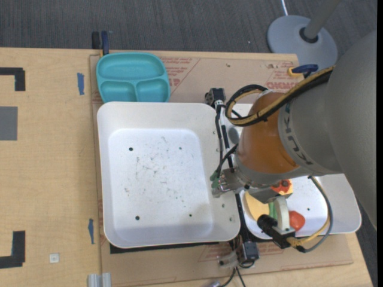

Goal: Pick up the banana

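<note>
The arm [281,142] and its cables [239,109] crowd the right bin [341,217], probably blocking access.

teal tray [132,78] behind L white bin [155,172] | R bin [344,211] | lamp base [301,36]

bench [48,178] | on it: two white bins [114,178], teal tray [132,76]

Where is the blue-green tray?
The tray sits at the top left of the camera view, on the cardboard just behind the left bin, touching its back rim.
</note>
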`<state>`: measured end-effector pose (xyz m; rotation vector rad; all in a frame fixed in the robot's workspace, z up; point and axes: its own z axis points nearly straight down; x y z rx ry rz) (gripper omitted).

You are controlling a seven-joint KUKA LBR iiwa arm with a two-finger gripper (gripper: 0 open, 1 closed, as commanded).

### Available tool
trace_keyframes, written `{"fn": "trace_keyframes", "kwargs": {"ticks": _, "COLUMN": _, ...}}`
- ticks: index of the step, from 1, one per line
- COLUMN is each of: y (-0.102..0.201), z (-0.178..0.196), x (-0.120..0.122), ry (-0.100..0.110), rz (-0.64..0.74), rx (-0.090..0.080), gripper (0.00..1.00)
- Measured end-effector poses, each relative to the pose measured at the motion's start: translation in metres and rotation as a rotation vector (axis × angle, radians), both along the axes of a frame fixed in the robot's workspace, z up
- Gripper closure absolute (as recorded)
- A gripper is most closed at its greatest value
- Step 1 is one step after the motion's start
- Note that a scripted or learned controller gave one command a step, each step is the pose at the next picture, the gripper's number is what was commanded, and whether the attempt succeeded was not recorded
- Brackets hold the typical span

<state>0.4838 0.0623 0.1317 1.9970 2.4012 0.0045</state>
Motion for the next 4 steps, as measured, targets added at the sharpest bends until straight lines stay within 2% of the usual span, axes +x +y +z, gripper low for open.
{"fn": "trace_keyframes", "kwargs": {"ticks": 1, "y": 0.001, "z": -0.0013, "x": 0.0001, "ry": 0.002, "rz": 0.054, "rx": -0.007, "gripper": 1.0}}
{"fn": "trace_keyframes", "kwargs": {"ticks": 3, "y": 0.0003, "z": -0.0014, "x": -0.0002, "ry": 0.004, "rz": 0.098, "rx": -0.009, "gripper": 1.0}}
{"fn": "trace_keyframes", "kwargs": {"ticks": 4, "y": 0.0025, "z": -0.0019, "x": 0.0004, "ry": 0.001, "rz": 0.056, "rx": -0.01, "gripper": 1.0}}
